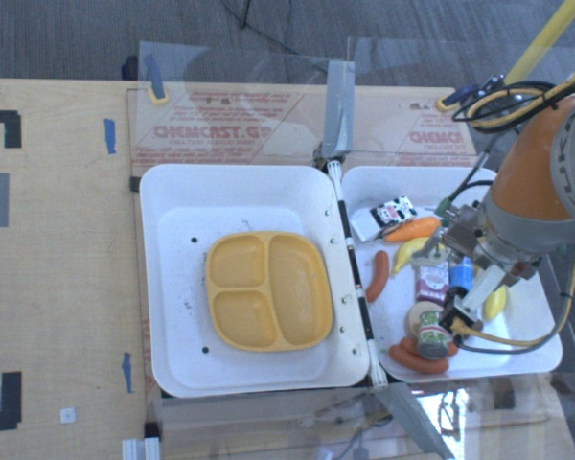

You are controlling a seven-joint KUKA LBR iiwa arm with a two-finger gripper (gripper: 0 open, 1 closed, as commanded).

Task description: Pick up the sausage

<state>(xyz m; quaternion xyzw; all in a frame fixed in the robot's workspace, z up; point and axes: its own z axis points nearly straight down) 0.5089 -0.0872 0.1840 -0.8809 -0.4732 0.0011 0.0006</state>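
A pale wooden bench (57, 257) bears black tape marks (5, 127) and blue tape scraps (109, 135) at its left, with grey carpet (77, 17) beyond its far edge. The left bin (172, 199), shallow white plastic with rounded corners, holds a yellow three-compartment plate (268, 290); the plate is smooth and lies flat near the middle, with bare white floor all round it; the two bins meet along their inner rims. In the right bin (412, 178) the sausage (377, 276), slim, glossy and red-orange, lies lengthwise just beside the left wall; a carrot (414, 229) and a banana (408, 254) lie to its right, a round tin (427, 326) sits nearer the front, and a reddish piece (419, 357) lies by the front rim. The gripper (457, 247) hangs over this clutter, right of the sausage and clear of it; whether it is clenched or released cannot be told.
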